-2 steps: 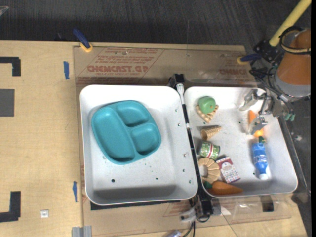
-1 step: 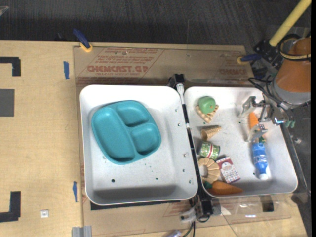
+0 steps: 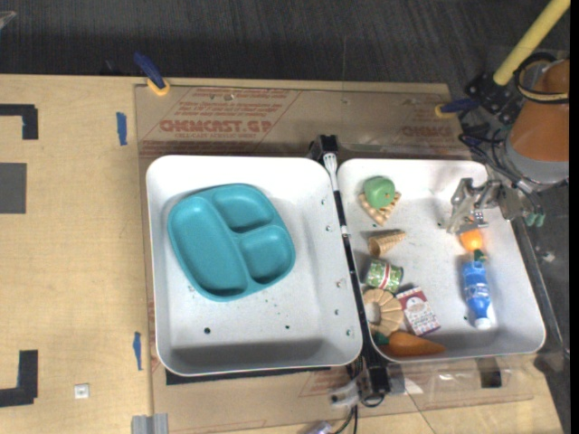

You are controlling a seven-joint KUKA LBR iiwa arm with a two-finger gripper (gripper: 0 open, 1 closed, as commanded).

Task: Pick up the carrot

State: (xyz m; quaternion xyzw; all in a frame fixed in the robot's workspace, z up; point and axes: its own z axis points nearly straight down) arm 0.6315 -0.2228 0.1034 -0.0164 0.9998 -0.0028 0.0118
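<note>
The carrot [image 3: 419, 344] is orange with a dark green end and lies along the front wall of the right bin [image 3: 520, 328], by its left corner. My gripper [image 3: 472, 213] hangs over the right bin's far right part, well away from the carrot. Its two metal fingers [image 3: 460, 202] point down and stand apart, open, with nothing between them. Just below the fingertips sits a small orange piece [image 3: 471, 239], at the top end of a blue bottle [image 3: 477, 292].
The right bin also holds a green toy on a waffle base [image 3: 380, 194], a cone [image 3: 386, 240], a green can [image 3: 382, 275], a small red-and-white box [image 3: 417, 313] and a fan-shaped biscuit [image 3: 384, 310]. A teal divided plate [image 3: 230, 239] lies in the left bin [image 3: 172, 333].
</note>
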